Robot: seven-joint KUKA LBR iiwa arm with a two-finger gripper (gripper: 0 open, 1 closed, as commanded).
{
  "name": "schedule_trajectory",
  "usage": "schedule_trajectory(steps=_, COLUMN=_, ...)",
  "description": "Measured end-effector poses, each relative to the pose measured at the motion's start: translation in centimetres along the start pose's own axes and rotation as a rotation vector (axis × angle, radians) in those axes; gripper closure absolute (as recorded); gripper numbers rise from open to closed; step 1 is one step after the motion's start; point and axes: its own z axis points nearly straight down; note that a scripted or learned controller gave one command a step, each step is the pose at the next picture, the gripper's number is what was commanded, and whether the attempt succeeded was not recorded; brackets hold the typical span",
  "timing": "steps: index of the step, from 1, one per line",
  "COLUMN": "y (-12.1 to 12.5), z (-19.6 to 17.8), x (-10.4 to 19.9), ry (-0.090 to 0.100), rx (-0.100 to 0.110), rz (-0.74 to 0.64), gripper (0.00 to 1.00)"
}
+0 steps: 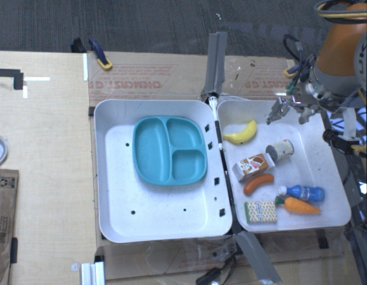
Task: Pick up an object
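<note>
The right bin [332, 159] holds a yellow banana [241, 133], a grey can [281, 150] lying on its side, a small printed carton [252, 166], a red sausage [258, 183], a blue bottle [303, 192], an orange carrot [301, 206] and a green patterned packet [260, 211]. My gripper [287, 115] hangs over the bin's far end, above and to the right of the banana. Its fingers are spread open with nothing between them. It is apart from every object.
The left bin [112, 206] bears a teal divided plate [170, 151]. A grey post [216, 64] rises behind the wall shared by the two bins. Cables and arm parts crowd the right edge beside the right bin.
</note>
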Motion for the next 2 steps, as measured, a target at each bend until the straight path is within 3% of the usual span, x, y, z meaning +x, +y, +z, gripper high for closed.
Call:
schedule_trajectory(steps=1, y=0.0, z=0.0, x=0.0, ry=0.0, rx=0.0, rz=0.0, gripper=0.0)
schedule_trajectory(steps=2, y=-0.2, z=10.0, x=-0.5, ry=0.0, rx=-0.001, rz=-0.093, gripper=0.0)
